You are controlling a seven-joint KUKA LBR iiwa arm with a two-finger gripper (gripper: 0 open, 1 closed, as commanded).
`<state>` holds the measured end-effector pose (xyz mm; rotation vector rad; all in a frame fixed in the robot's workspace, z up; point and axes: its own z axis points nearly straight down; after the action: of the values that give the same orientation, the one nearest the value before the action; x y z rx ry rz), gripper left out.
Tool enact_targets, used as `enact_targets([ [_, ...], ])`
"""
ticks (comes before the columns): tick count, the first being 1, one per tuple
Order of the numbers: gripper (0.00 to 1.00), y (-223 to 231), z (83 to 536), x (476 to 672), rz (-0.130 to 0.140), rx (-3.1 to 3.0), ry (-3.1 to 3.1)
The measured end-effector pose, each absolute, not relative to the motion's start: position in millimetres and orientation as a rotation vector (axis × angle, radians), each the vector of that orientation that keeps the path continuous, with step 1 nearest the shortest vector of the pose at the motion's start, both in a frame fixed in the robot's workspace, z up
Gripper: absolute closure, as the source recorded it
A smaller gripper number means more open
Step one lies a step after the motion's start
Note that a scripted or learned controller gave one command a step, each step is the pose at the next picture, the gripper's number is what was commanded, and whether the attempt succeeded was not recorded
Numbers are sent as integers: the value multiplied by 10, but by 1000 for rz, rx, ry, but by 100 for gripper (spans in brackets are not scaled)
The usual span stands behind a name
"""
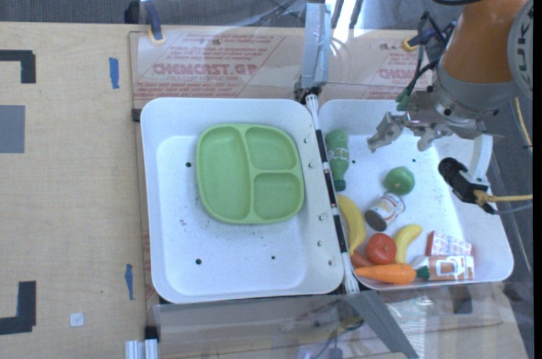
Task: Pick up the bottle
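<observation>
Lettering first: the brown cardboard sheet (222, 65) behind the 2 bins has red print on it, something like "CHOMCAST", too smeared by the clear plastic over it to read properly. The small red-and-white carton (449, 256) below the claw has printing too, way too tiny to make out. The bottle's label is just a pale band, unreadable.

The two-finger claw (405, 131) hangs over the back part of the right-hand white bin (495, 268), with its fingers spread apart and nothing between them. The green plastic bottle (338, 157) lies on the bin floor to the claw's left and a bit nearer the camera, right up against the divider wall, lengthwise along it. It's near the claw but not touching it.

Below the claw sits a round green apple (399, 179), then a small glass jar (385, 209) tipped on its side. Further down and left there's a yellow banana (351, 219), a red tomato (381, 248), an orange carrot (390, 273) and a 2nd smaller banana (408, 237). Well off to the claw's left, in the other white bin (161, 205), is a green divided plate (250, 173) with 3 compartments.
</observation>
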<state>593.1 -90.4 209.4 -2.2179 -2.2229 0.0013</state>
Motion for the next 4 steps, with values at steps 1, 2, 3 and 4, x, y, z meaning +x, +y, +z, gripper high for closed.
enact_targets([
  [1, 0, -1069, 1006, 5658, 2, -2397, -2028],
  [2, 0, -603, 1848, 5623, -3, -2134, -2310],
  [3, 0, -1019, 1107, 5928, 1, -2287, -2153],
  [4, 0, -988, 885, 6170, 0, -2324, -2131],
])
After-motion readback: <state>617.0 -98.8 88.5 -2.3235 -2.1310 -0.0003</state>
